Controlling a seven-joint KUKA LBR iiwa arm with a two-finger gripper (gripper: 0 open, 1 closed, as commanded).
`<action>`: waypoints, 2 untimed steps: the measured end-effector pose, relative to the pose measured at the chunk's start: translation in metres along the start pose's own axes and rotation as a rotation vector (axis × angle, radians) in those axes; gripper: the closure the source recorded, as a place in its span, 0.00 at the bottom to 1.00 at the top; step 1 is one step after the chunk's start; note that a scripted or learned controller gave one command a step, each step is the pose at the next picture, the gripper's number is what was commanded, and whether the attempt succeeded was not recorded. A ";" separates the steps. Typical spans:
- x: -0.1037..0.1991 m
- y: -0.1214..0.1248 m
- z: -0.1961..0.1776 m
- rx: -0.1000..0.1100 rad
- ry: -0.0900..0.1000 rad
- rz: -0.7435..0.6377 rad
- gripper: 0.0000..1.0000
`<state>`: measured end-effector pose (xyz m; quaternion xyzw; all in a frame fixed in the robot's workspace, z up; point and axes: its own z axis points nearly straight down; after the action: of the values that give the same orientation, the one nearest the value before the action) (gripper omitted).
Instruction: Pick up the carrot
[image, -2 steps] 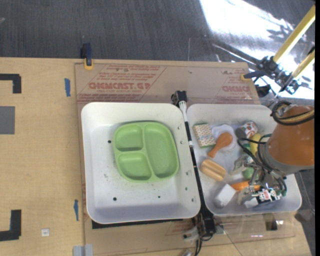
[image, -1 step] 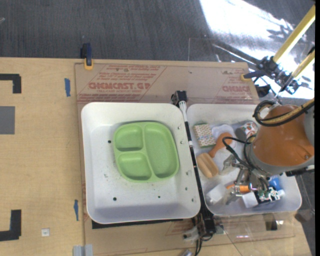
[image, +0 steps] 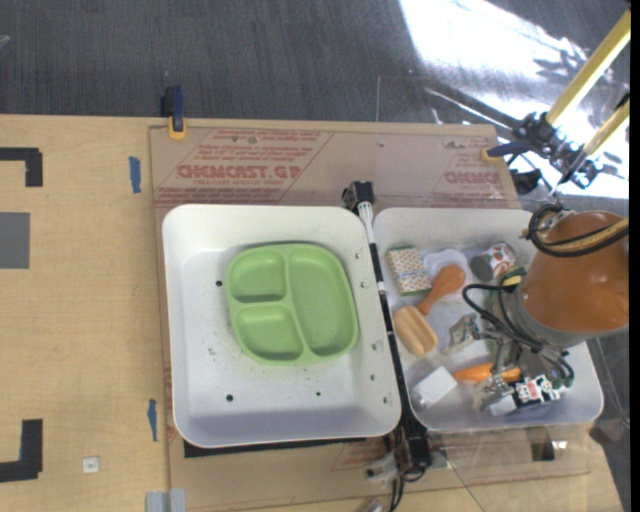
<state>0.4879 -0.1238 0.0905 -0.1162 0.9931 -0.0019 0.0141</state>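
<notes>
You have the grey arm with its orange band lowered into the right-hand shallow white bin (image: 585, 405) at the lower right of the frame, the two-finger gripper (image: 497, 385) down among the clutter and touching or just above the small orange carrot (image: 474, 374), which lies on the bin floor beside a white block (image: 435, 385). You cannot tell from this angle whether the fingers are spread or pinching, since wrist and cables mask them. Judged so, approach is done; grasp and lift remain, and the left-hand white bin (image: 190, 300) with its green divided plate (image: 292, 302) plays no part.
</notes>
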 end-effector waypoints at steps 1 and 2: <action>-0.007 -0.018 0.000 -0.003 -0.002 -0.403 0.00; -0.007 -0.002 -0.001 -0.001 0.005 -0.577 0.00</action>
<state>0.4948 -0.1245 0.0914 -0.3938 0.9191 -0.0058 0.0104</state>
